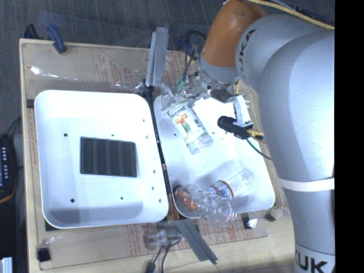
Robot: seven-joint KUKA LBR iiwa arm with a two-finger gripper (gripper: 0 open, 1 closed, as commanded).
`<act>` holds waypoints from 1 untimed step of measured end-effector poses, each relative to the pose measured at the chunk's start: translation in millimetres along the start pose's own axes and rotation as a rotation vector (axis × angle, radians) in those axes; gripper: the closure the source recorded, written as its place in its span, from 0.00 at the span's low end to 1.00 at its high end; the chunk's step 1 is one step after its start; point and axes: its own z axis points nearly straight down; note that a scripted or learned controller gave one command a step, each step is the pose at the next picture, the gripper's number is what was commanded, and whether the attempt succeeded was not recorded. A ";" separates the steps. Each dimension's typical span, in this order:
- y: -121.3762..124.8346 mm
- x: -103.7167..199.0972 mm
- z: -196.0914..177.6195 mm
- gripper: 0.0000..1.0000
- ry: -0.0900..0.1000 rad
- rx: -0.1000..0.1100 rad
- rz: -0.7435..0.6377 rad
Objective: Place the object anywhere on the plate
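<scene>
A dark grey rectangular plate [108, 156] lies flat in the middle of the left bin [57, 112]. A small clear bottle with a white and orange label [190, 128] is in the back half of the right bin [259, 175], slanting from upper left to lower right. My gripper [183, 92] is at the back left corner of the right bin, right over the bottle's upper end. The wrist and cables hide the contact there.
Clear crumpled plastic bottles [219, 195], one with an orange end [183, 195], lie at the front of the right bin. The black rim [159, 147] between the two bins runs just left of the bottle. A metal bracket [156, 56] stands behind it.
</scene>
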 end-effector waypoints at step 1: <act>-50.2 89.8 0.4 1.00 -0.001 -0.001 0.009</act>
